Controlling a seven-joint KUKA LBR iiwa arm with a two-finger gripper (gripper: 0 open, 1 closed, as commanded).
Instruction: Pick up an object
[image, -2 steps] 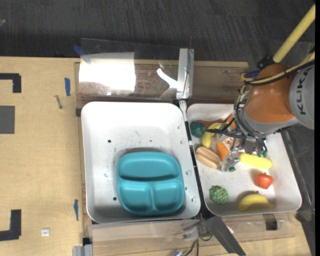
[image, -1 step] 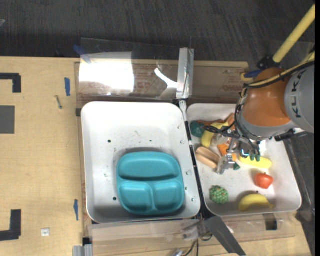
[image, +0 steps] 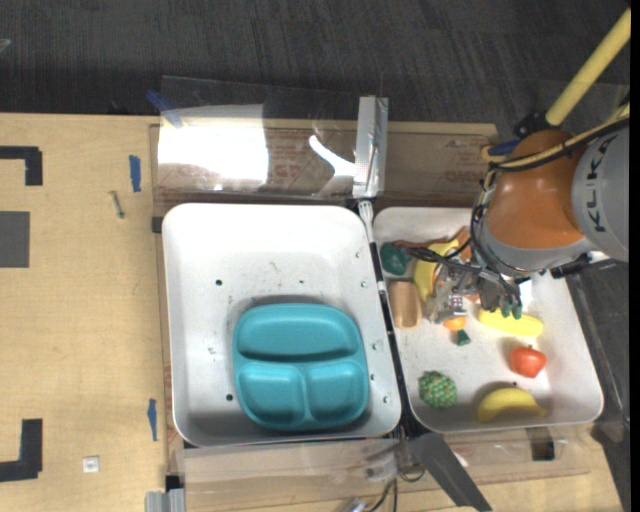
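Note:
My gripper (image: 452, 300) hangs low over the upper middle of the right bin (image: 570, 400), under the arm's orange band. It sits among a cluster of toy foods: a tan bread-like piece (image: 404, 303) to its left, a dark green item (image: 394, 260) above that, a yellow piece (image: 426, 274) beside it, and a small orange bit with a green bit (image: 459, 331) just below. A yellow toy (image: 512, 322) lies to the right of the gripper. The fingers are lost in the clutter.
Lower in the right bin lie a red tomato-like toy (image: 527, 361), a yellow banana-like toy (image: 508, 402) and a green broccoli (image: 437, 389). The left bin (image: 200, 260) holds a teal divided tray (image: 300, 363). A metal divider (image: 370, 160) stands behind the bins.

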